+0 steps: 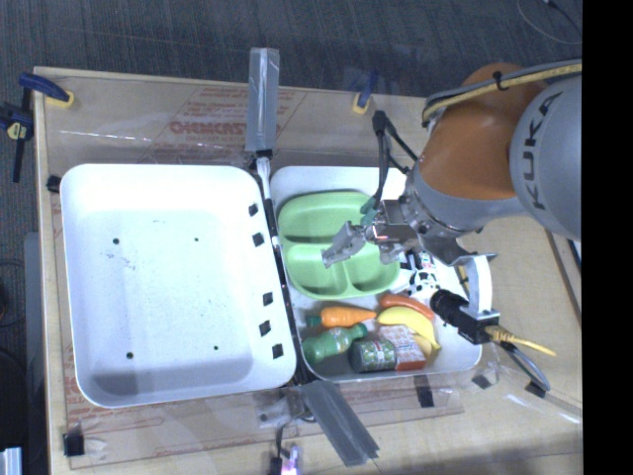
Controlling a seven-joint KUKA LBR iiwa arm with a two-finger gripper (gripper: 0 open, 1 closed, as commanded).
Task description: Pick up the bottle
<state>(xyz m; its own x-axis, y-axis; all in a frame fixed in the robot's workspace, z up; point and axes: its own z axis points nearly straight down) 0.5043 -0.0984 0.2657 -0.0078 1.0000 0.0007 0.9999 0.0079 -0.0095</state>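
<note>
Two bins sit on the worktop (pixel 148 107); I work left to right. Left bin (pixel 158 285): no target in it. Right bin (pixel 450 364): the bottle (pixel 334 344) lies on its side at the front left, just beside the carrot (pixel 346 316) and the jar (pixel 386 354). The jaws (pixel 346 245) hover over the green tray (pixel 326 240); whether they are open I cannot tell. I judge a descent across the bottle's narrow width best, clear of the bin wall.

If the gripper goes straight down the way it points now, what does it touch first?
Most likely the green divided tray, since the gripper hangs over it; depth is unclear. The bottle lies nearer the camera, out of that line.
</note>
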